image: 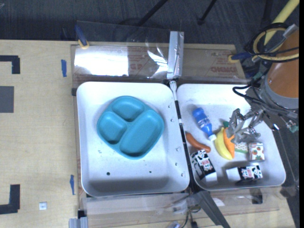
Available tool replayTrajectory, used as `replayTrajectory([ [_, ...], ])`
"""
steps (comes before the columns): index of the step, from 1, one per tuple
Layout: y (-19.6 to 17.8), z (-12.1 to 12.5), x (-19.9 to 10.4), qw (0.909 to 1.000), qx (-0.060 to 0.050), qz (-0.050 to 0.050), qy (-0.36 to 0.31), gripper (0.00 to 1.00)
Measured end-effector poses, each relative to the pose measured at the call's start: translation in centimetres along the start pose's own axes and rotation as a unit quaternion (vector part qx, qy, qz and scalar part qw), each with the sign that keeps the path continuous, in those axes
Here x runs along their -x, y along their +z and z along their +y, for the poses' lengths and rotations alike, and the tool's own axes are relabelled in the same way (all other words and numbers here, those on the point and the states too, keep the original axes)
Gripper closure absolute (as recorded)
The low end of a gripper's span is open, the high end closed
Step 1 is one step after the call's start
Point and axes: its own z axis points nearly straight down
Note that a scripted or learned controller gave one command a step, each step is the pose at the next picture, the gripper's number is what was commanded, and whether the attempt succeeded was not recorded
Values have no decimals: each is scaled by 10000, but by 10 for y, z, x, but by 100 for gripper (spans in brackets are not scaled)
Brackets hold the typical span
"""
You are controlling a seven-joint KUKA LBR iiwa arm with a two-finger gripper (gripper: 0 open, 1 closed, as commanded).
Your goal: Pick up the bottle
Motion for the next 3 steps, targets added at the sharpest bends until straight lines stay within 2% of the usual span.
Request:
replayTrajectory([
  [1, -9, 23, -11, 9998, 12, 23, -195, 100],
  [2, 5, 24, 1, 9750, 21, 17, -2222, 100],
  [3, -3, 37, -15, 9841, 21, 24, -1774, 100],
])
